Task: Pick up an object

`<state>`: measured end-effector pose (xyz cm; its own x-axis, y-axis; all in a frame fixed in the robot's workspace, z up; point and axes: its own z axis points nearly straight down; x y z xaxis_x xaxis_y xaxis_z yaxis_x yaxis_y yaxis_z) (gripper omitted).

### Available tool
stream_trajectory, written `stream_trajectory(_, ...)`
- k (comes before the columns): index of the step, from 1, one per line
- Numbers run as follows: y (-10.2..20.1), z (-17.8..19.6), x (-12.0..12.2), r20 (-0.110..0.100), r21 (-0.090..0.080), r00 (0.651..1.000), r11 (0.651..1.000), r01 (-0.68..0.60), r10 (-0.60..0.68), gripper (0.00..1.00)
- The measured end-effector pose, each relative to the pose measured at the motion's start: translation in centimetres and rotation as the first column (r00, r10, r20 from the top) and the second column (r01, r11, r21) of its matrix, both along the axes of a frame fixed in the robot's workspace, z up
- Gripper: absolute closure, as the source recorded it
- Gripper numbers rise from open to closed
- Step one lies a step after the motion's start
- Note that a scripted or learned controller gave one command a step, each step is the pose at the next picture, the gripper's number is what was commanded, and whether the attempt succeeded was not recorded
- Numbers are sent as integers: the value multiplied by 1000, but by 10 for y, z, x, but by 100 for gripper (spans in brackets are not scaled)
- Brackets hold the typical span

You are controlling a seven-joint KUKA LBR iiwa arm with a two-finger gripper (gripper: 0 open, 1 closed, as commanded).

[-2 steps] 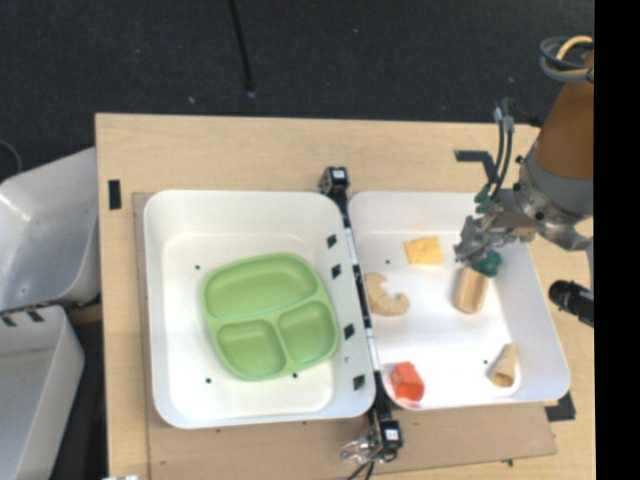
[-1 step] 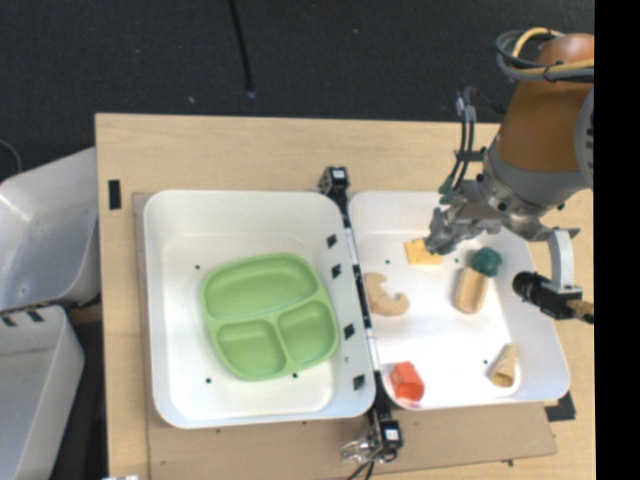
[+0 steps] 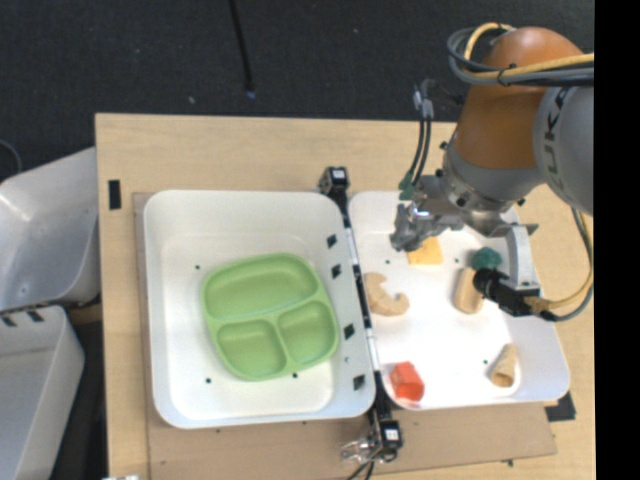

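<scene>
Overhead, the gripper (image 3: 412,230) hangs beside a yellow wedge (image 3: 427,254) in the right bin (image 3: 535,368), apparently lining up a pick, its closure impossible to tell.

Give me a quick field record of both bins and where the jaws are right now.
left bin: green divided tray
right bin: yellow wedge, curved tan piece, tan block, tan cone, red object, small green item
gripper: over right bin's upper left, beside yellow wedge
jaws state: cannot tell
held object: none visible between jaws
</scene>
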<state>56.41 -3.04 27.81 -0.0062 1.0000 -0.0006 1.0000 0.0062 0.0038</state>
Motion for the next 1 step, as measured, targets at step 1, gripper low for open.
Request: stream_trajectory(1, 52, -22, 15, -5, 0, 1000, 1000, 1, -1, 100)
